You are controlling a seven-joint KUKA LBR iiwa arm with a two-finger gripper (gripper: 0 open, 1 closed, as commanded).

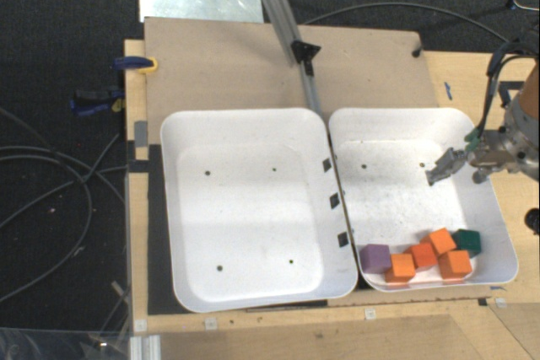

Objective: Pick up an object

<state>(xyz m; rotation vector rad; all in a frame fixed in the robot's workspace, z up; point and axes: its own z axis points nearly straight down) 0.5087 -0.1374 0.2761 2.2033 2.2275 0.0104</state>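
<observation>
Camera view from above has my two-finger gripper (pixel 442 169) hovering over the right shallow white plastic bin (pixel 396 139), nothing between its fingers; whether they are apart or together I cannot tell. Well apart from it, along the bin's near edge, cluster a purple cube (pixel 375 257), four orange blocks (pixel 442 241) and a dark green block (pixel 469 242).

The left bin (pixel 253 206) has an open floor throughout. In the right bin (pixel 396 181), the floor is open from 9 to 12 o'clock and across the middle. Its 6 o'clock edge is crowded by a purple block (pixel 375 256), four orange blocks (pixel 430 254) and a green block (pixel 468 241), packed together against the wall. The hand (pixel 445 167) hangs over the 3 o'clock side.
</observation>
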